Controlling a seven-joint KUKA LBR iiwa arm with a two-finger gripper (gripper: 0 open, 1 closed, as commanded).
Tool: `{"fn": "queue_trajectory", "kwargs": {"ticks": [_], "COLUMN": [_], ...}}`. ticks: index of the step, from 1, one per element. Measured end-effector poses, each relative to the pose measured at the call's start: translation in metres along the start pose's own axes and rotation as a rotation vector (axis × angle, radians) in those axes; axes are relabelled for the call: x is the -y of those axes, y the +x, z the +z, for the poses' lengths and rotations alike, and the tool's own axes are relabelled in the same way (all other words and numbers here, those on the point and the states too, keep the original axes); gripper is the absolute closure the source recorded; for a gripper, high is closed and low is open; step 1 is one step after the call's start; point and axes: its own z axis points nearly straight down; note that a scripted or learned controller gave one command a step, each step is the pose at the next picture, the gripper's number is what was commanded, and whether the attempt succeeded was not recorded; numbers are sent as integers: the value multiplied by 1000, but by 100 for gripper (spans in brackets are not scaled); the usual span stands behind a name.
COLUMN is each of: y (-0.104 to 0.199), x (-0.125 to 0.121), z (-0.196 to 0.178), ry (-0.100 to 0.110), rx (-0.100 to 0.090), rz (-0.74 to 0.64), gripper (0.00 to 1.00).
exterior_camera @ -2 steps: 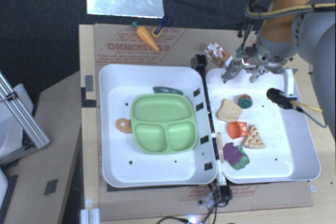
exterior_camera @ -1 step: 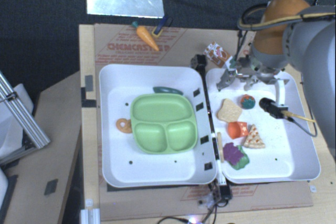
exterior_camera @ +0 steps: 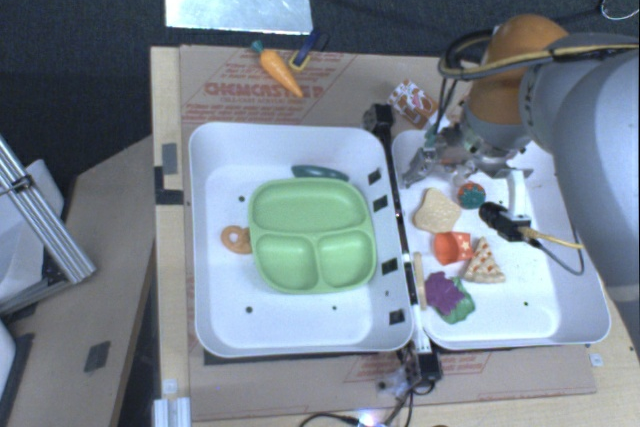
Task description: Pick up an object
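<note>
My gripper (exterior_camera: pixel 432 158) hangs low over the right bin (exterior_camera: pixel 575 300), just above the bread (exterior_camera: pixel 437 211); whether it is spread I cannot tell.

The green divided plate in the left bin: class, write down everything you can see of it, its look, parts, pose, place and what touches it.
The green divided plate is light green, smooth and plastic-looking, a rounded rectangle with a raised rim. It has three compartments: one wide one along the far side and two smaller ones along the near side, all with nothing in them. It lies flat, right way up, in the middle of the left bin. A dark teal piece pokes out at its far edge. A small tan ring lies just beside its left edge.
</note>
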Motion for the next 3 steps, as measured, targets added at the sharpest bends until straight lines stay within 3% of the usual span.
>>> {"fn": "queue_trajectory", "kwargs": {"ticks": [1,3], "y": [0,-10], "x": [-2,-5], "z": [-15,-111], "ry": [-8,-11], "rx": [1,2], "rz": [1,0], "gripper": [100,100]}}
